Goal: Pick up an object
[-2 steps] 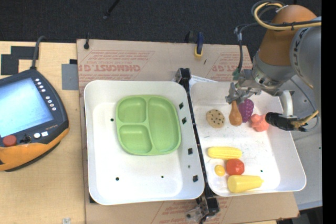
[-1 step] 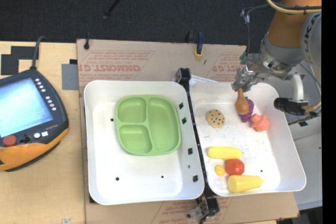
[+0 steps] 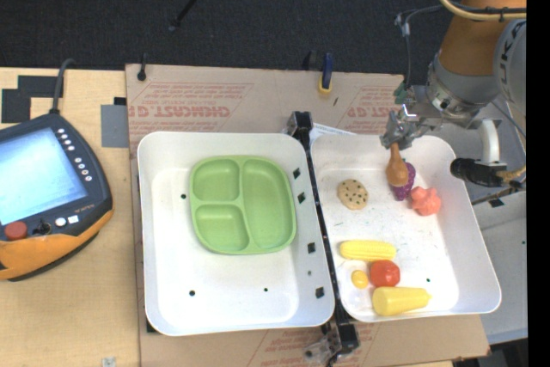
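From the overhead cam, the gripper [image 3: 402, 131] sits at the far end of the right bin [image 3: 481, 271], its fingers pinching the thin top of a brown toy drumstick [image 3: 396, 168], which hangs upright just beside the purple toy [image 3: 406, 184] and pink toy [image 3: 425, 200].

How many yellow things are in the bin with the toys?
3, all near the front of the right bin: a corn cob, a small yellow ball beside the tomato, and a yellow pepper at the front. None looks hidden.
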Controlling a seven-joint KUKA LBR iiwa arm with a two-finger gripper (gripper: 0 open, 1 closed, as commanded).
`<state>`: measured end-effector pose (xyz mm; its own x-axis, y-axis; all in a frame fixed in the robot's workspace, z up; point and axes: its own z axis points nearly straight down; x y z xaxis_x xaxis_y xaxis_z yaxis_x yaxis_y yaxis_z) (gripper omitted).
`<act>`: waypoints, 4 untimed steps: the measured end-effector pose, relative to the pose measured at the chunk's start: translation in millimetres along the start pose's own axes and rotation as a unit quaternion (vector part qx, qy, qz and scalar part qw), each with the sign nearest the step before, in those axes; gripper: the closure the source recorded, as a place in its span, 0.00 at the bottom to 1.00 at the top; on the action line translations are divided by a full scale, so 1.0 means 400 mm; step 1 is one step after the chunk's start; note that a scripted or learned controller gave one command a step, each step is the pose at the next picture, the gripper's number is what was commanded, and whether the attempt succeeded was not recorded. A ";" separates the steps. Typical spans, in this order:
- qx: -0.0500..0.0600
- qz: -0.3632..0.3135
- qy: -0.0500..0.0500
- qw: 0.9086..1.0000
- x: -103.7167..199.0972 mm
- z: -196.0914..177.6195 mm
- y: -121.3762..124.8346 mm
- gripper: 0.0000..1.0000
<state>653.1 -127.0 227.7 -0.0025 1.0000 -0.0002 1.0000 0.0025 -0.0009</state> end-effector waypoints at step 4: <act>0.004 0.001 0.001 1.000 0.214 0.026 -0.414 1.00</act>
<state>487.2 -41.6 217.5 -0.0002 1.0000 0.0022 1.0000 0.0002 -0.0080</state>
